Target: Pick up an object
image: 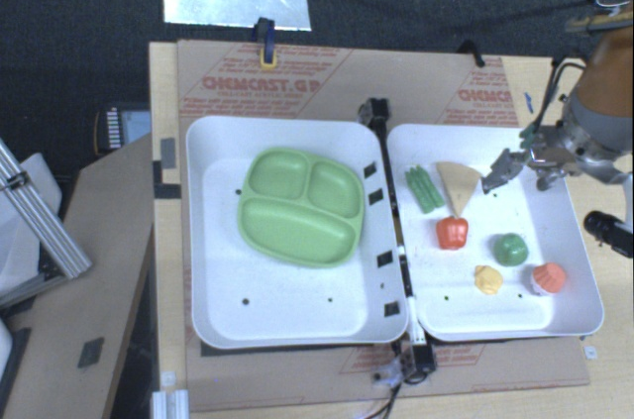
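Note:
The right bin (pixel 570 239) holds several toy foods: a green bean pod (pixel 424 188), a tan wedge (pixel 459 186), a red pepper (pixel 452 233), a green round piece (pixel 510 249), a yellow piece (pixel 487 279) and an orange-and-white piece (pixel 548 278). My gripper (pixel 498 173) hangs over the upper part of this bin, just right of the tan wedge. Nothing shows between its fingers.
The left bin (pixel 213 298) holds a green divided plate (pixel 301 206). A black clamp strip (pixel 388 209) runs between the two bins. Both bins rest on a cardboard sheet (pixel 297 80). The arm's orange band and grey wrist (pixel 599 100) stand over the right bin's far right corner.

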